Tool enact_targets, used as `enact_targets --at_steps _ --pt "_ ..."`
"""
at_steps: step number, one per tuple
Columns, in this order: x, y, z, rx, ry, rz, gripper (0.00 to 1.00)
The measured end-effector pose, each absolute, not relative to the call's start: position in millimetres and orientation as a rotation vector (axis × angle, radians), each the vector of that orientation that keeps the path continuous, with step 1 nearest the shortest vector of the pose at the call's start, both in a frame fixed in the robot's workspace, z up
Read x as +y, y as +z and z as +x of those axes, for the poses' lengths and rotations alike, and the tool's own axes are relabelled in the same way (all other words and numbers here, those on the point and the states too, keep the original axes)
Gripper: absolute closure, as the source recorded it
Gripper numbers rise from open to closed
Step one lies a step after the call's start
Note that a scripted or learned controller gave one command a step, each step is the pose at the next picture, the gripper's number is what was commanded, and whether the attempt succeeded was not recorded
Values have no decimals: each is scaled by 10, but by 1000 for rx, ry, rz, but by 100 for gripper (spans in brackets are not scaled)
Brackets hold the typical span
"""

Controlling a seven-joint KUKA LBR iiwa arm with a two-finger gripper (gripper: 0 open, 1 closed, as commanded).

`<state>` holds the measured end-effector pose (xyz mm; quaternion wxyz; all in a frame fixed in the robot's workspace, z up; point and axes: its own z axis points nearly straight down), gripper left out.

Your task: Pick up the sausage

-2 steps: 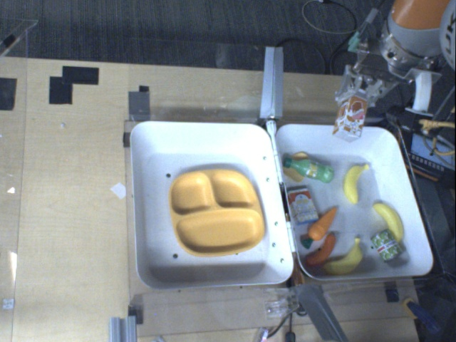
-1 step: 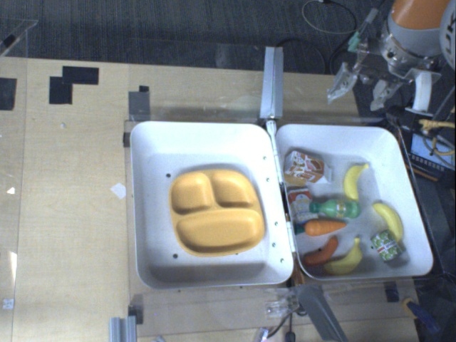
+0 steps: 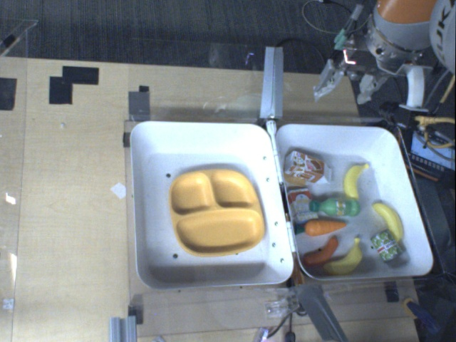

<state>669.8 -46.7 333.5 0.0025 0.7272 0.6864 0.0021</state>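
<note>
The sausage (image 3: 320, 251) is a dark red curved piece lying at the front left of the right bin (image 3: 399, 147), touching a banana (image 3: 347, 259) on its right. My gripper (image 3: 349, 84) hangs above the bench behind the right bin's back rim, well away from the sausage. Its two fingers (image 3: 328, 81) are spread apart with nothing between them.
The right bin also holds a carrot (image 3: 324, 227), a green bottle (image 3: 335, 206), a snack packet (image 3: 304, 167), two more bananas (image 3: 354, 179) (image 3: 388, 221) and a small green can (image 3: 385, 246). The left bin (image 3: 146, 191) holds a yellow divided plate (image 3: 216, 211). A metal post (image 3: 271, 84) stands between the bins.
</note>
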Motion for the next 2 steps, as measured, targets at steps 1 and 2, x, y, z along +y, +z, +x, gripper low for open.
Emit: enact_targets --at_steps 1,2 --pt "-985 2279 6227 2057 4 2372 0" --pt "-898 1798 5616 1840 4 2545 0"
